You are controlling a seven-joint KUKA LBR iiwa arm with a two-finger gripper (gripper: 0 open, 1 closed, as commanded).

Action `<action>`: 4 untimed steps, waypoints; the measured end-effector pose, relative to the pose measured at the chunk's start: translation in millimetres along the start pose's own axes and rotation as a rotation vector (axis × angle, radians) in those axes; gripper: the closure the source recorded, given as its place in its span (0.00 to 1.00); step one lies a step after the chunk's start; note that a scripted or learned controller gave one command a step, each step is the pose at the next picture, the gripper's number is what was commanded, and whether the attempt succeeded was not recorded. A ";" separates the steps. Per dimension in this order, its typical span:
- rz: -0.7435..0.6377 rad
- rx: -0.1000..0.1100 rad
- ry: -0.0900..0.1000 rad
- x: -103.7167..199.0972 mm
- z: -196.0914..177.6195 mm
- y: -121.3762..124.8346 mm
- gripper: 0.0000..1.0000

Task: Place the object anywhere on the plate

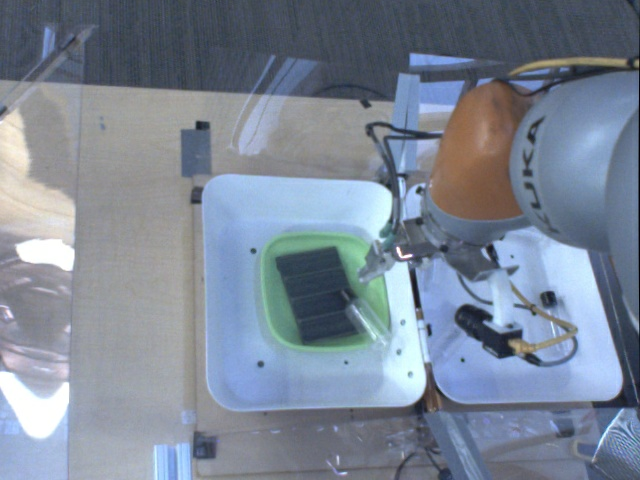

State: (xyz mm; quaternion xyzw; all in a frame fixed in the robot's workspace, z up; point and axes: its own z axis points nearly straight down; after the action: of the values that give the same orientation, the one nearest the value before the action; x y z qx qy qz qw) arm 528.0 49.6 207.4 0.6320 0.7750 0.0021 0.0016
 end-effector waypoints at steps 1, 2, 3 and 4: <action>0.041 -0.003 -0.001 -39.7 -4.9 15.8 0.00; 0.062 0.000 -0.001 -47.1 22.3 20.6 0.00; 0.086 -0.001 -0.001 -64.8 15.0 1.2 0.00; 0.094 -0.001 -0.001 -75.6 6.0 8.2 0.00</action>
State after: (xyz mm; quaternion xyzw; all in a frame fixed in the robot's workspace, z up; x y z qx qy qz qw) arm 551.3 -22.8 201.4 0.6678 0.7443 0.0022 0.0022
